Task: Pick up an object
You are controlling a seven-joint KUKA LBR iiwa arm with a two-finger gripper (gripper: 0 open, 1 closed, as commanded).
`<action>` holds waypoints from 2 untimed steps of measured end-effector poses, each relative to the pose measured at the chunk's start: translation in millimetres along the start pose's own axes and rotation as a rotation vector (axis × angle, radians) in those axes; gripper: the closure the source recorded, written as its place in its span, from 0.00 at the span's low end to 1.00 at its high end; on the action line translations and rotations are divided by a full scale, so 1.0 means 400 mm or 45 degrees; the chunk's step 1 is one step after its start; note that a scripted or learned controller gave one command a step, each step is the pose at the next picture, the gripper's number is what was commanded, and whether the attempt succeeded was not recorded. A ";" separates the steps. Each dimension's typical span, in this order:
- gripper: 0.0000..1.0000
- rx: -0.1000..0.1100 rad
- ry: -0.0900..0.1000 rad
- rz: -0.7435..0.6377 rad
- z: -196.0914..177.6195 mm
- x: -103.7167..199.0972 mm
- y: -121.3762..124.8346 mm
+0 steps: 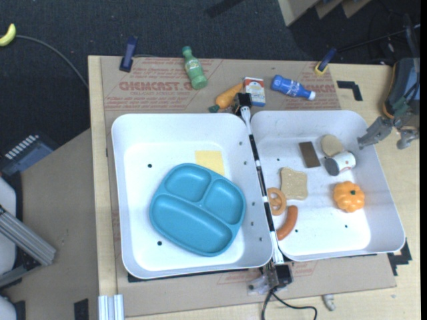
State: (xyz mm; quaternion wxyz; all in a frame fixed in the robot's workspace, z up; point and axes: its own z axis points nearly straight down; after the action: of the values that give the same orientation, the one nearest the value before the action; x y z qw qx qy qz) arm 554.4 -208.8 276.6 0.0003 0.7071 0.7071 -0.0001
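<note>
Grey two-finger gripper (390, 133) at the right white bin's (373, 235) far rim, fingers spread wide, holding nothing. A white cup (343, 161) and round orange pumpkin (349, 197) lie just inward of the fingers.

- Light is even and fairly bright, falling from above; the two white bins (133, 139) read almost washed out.
- Shadows are soft and short, hugging the blue tray (197, 209) and the orange pumpkin (349, 197) just left of the end effector (390, 133).
- The end effector itself looks soft and slightly blurred.
- The dark floor (53, 19) far left of it loses detail.
</note>
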 end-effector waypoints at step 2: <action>0.00 0.002 0.002 0.000 0.481 0.064 -0.107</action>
State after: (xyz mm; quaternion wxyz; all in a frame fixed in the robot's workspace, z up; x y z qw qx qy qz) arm 511.5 -183.3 84.2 -0.0006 0.7071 0.7072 -0.0001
